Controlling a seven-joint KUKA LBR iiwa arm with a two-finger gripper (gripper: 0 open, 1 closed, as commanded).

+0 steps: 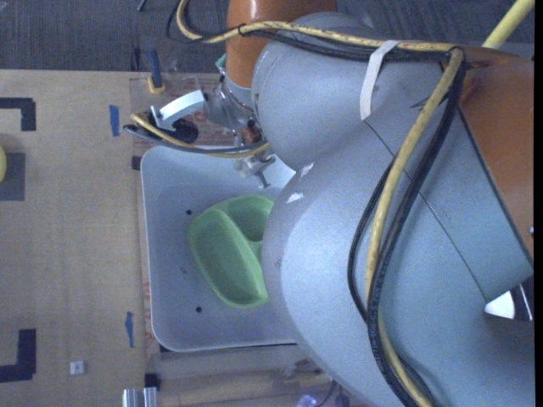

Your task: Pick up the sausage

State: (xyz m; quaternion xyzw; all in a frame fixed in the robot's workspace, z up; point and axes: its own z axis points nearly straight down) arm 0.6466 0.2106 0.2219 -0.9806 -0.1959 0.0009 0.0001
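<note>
Where the sausage lies cannot be told; the arm (382,227) covers much of the bin (165,227). The hand (254,168) sits at the bin's upper edge, mostly hidden under the wrist, and whether it is wide or narrow cannot be told. Just below the hand, inside the bin, lies a green bowl (225,257), its right side covered by the arm. Above the hand is the orange band (271,2), with yellow and black cables (399,168) running along the arm. Left of the hand is the wooden bench (68,227), with blue tape (114,119) and black corner marks (24,113).
</note>
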